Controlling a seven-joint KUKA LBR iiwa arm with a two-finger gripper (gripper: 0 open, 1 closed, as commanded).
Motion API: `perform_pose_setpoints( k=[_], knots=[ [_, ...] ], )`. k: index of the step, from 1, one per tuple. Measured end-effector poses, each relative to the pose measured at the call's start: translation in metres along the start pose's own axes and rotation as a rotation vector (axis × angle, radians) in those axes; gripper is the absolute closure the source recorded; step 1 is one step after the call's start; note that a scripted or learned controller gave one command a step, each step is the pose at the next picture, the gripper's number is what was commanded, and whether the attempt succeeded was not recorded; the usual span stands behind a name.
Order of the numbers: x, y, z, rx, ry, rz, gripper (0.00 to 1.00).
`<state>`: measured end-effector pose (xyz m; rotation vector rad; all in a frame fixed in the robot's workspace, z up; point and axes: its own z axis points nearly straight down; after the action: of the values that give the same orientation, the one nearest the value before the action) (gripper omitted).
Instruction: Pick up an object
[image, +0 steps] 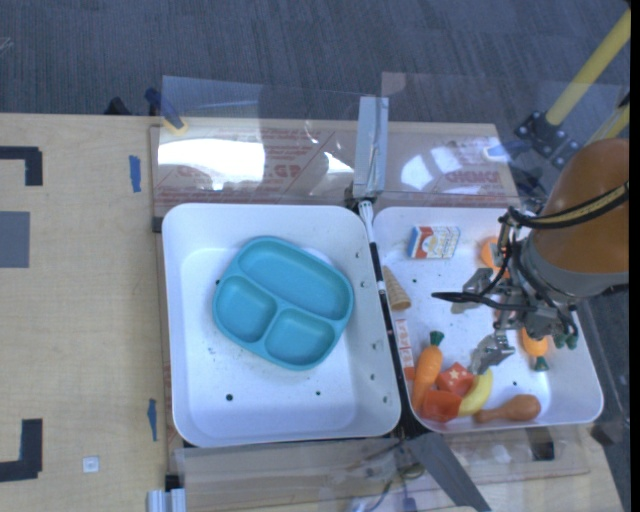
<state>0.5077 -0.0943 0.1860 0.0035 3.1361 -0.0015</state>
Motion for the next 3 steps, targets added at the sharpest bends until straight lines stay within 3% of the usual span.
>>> perform_pose_setpoints(
  k=[1, 2, 3],
  knots=[
    [0.009, 0.001, 0.080, 0.002, -0.022, 0.045, 0.00],
    [-0.060, -0.043, 0.097, 0.002, -0.010, 0.061, 0.00],
    [-0.098, -0.008, 0.098, -0.001, -0.009, 0.197, 0.00]
  ],
)
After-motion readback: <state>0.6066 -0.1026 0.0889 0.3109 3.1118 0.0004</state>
